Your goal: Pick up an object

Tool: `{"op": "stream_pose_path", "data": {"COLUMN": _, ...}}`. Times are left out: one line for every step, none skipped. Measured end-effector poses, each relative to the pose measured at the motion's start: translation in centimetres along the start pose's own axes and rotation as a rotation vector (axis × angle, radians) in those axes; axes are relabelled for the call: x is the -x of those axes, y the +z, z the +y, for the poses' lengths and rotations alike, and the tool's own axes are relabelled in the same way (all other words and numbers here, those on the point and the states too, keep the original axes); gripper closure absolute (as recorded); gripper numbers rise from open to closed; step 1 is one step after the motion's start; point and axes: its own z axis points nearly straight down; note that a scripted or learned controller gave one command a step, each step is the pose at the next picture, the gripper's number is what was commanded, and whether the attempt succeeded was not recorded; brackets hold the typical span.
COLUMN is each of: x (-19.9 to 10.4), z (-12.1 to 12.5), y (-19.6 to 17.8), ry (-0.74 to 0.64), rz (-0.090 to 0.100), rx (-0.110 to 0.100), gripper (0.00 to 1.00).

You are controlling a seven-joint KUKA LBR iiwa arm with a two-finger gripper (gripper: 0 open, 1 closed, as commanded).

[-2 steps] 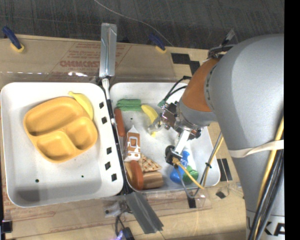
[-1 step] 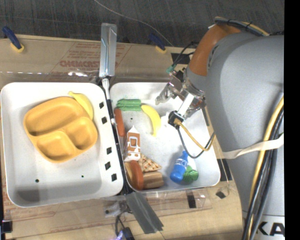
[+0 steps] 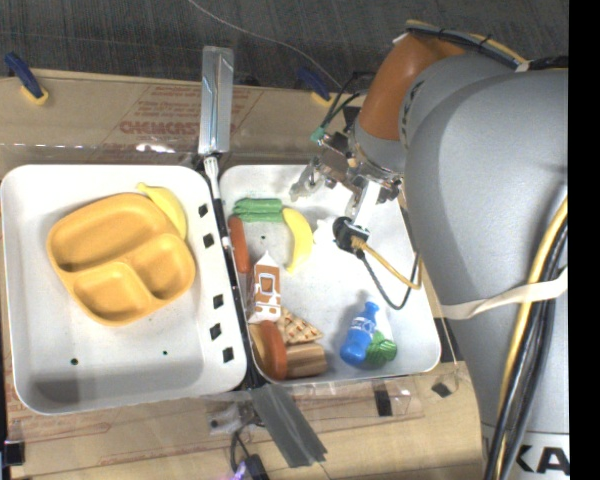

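My gripper point(image 3: 327, 204) hangs over the far part of the right bin point(image 3: 420, 298), open, with nothing between its fingers. Just left of it lie a yellow banana point(image 3: 298, 235) and a green pod-like toy point(image 3: 257, 208). Along the bin's left wall a red sausage point(image 3: 239, 248) and an orange-and-white sauce bottle point(image 3: 266, 288) lie end to end. Nearer the front sit a waffle piece point(image 3: 298, 328) and a hot dog in a bun point(image 3: 285, 358). A blue bottle point(image 3: 359, 334) rests at the front right against a small green toy point(image 3: 382, 349).
The left bin point(image 3: 30, 358) holds a yellow divided plate point(image 3: 122, 256) with a second banana point(image 3: 168, 211) at its far edge. A metal clamp point(image 3: 216, 98) stands between the bins at the back. The arm's grey body point(image 3: 490, 188) overhangs the right bin's right side.
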Motion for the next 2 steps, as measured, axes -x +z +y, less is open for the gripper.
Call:
{"op": "stream_pose_path", "data": {"x": -2.97, "z": -2.10, "y": 2.18, "ry": -0.050, "rz": 0.011, "rx": 0.041, "gripper": 0.00}}
{"op": "stream_pose_path", "data": {"x": -3.06, "z": -2.16, "y": 1.25, "ry": -0.056, "rz": 0.010, "rx": 0.039, "gripper": 1.00}}
